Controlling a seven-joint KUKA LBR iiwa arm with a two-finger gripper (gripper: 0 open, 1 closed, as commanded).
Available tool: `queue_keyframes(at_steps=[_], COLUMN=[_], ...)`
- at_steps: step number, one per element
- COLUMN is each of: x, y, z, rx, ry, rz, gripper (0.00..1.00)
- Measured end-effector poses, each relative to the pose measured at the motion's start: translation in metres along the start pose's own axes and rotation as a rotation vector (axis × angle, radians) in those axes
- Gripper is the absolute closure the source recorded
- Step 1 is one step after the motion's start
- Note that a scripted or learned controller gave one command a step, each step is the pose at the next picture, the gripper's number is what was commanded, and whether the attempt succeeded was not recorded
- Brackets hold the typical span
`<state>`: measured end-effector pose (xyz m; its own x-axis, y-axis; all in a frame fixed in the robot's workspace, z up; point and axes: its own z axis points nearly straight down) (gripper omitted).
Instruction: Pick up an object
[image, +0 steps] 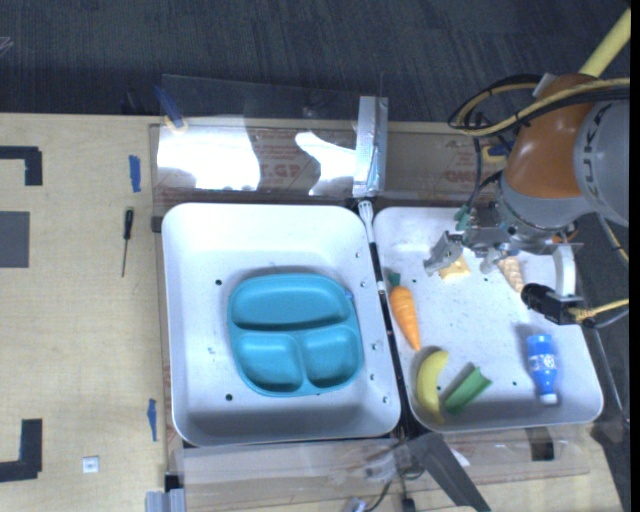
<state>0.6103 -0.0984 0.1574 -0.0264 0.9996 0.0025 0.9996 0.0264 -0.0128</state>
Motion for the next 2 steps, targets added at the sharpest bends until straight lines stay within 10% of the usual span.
queue_keyframes(at_steps=[1,2], x=[-0.027,-0.031], y=[0.042,0.058], z=[0.068,-0.059], rx=[-0.022,-0.029], ry=[-0.004,-0.003], rz=[0.018,0.199], gripper=[0.00,0.00])
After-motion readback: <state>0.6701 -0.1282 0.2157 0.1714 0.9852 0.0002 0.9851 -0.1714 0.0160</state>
